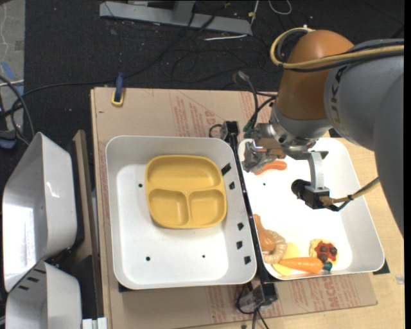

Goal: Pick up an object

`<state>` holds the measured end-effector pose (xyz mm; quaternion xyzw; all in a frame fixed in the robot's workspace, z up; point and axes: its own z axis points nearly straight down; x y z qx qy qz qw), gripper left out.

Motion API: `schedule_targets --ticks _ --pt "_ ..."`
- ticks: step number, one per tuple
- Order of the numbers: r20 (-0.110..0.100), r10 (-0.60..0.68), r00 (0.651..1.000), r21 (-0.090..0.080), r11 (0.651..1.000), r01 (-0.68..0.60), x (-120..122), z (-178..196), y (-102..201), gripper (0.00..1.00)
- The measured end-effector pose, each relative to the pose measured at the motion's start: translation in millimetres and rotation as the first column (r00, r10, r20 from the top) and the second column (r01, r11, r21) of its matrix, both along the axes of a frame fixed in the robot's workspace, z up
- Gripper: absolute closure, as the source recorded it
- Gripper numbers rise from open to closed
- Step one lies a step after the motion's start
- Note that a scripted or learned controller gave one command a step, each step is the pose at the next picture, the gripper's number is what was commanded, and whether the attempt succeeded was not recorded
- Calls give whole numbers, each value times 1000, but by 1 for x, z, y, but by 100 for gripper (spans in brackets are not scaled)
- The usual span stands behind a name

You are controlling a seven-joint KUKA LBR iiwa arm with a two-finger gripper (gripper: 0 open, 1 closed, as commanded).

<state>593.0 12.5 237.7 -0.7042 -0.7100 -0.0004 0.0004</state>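
**Claw over upper left of right bin, by an orange piece**

Left edge of frame: spare white bins stacked off the table, tilted. On the dark floor above, cables and a grey bar at top centre.

The table is a brown board with red print; a small yellow-and-blue clip sits at its upper left corner.

Left bin: white, shallow, centre-left of frame. One thing in it, a yellow compartment plate, three sections, lying flat in the bin's upper middle. Small black marks dot the bin floor and its right wall.

Right bin: touching the left bin along the middle seam. My claw hangs over its upper left corner, under my grey wrist and the orange band. Cannot tell whether it is wide or narrow; the wrist hides the tips. An orange carrot-like piece lies just beside the claw, partly under it; no grasp visible. A black block on a bracket hangs off my wrist over mid-bin.

Lower part of right bin: a tan shrimp-like toy near the left wall, a pale yellow piece touching it, a toy carrot lying flat along the bottom edge, and a small yellow item with red and dark spots just right of it.
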Motion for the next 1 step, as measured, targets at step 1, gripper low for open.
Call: schedule_targets --ticks 1 --pt "1 1 1000 1 1000 -1 5 -5 65 100"
